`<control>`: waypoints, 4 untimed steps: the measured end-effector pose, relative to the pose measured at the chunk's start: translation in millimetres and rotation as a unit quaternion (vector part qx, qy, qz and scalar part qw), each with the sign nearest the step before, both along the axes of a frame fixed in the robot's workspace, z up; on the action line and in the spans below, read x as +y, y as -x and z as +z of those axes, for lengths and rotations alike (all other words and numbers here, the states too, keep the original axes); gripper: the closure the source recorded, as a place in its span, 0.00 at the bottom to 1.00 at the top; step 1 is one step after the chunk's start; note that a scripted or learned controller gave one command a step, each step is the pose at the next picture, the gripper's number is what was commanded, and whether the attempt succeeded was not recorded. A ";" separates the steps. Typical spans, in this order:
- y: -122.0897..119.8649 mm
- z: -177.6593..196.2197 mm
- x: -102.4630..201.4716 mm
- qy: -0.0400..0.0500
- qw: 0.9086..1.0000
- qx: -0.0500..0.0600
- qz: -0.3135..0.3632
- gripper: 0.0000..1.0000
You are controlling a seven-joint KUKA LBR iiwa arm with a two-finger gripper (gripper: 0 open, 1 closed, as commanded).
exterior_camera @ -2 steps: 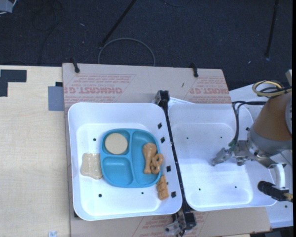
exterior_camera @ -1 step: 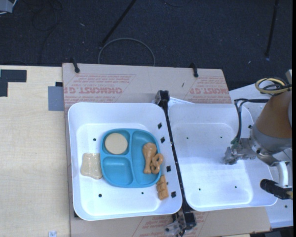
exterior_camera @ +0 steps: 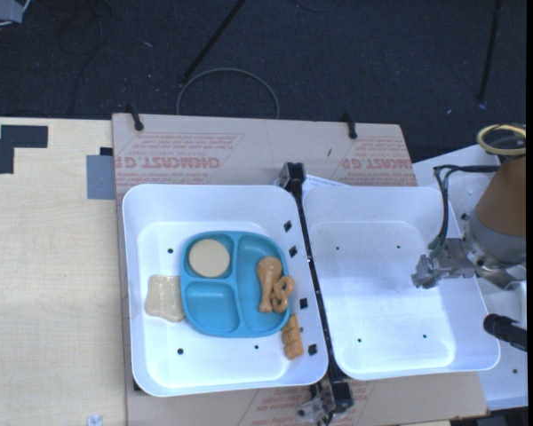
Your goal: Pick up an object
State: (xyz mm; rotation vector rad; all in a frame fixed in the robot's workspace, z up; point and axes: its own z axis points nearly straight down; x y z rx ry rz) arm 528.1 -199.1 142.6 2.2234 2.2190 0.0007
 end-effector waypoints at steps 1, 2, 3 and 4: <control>-4.3 42.8 -0.2 0.000 1.000 -0.001 0.002 1.00; 1.2 103.5 0.5 0.000 1.000 -0.001 0.002 1.00; 1.2 108.1 47.1 -0.001 1.000 0.001 0.003 1.00; 5.7 114.0 101.5 -0.002 1.000 0.002 0.004 1.00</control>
